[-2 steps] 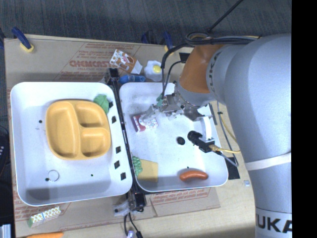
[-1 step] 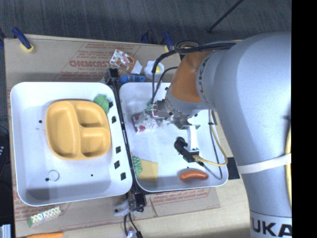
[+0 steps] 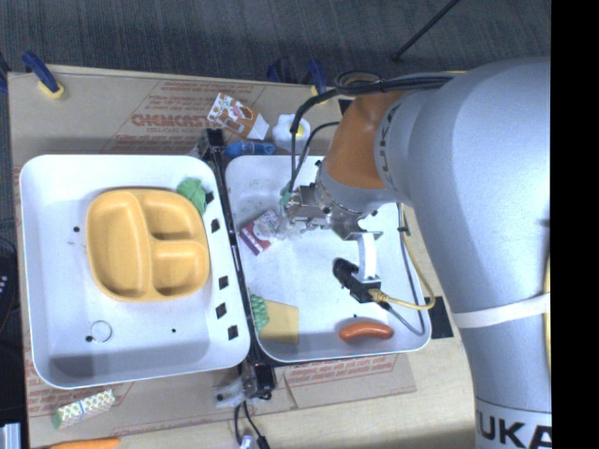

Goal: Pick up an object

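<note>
From the camera view, your gripper [image 3: 298,206] hangs low in the right bin [image 3: 412,340], at the crinkled packet [image 3: 259,231] by the left wall. Whether it has clamped or let go, you cannot tell. You should expect the packet to be light, floppy and slick — pinch across its middle. The yellow sponge block [image 3: 281,321] looks soft; the orange sausage [image 3: 365,330] is smooth and rounded.
</note>
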Available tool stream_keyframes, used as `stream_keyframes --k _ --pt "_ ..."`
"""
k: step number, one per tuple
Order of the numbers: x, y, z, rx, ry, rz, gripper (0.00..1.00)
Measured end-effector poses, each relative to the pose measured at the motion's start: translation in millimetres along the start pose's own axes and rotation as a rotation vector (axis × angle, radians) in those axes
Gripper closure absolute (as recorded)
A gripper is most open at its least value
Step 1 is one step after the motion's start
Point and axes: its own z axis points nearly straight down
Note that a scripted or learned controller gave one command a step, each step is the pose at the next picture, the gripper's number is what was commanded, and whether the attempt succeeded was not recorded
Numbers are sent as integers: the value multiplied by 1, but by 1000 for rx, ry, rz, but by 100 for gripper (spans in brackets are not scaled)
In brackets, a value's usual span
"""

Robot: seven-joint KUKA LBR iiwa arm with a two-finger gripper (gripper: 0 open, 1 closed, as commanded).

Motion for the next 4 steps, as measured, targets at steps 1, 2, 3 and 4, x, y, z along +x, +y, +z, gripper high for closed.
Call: stream_keyframes --k 1,2,3,4 --pt "0 0 0 0 0 0 0" --pt "5 -3 11 1 1 -8 0" --pt "5 -16 11 1 8 254 0" --pt "5 -17 11 1 7 255 0"
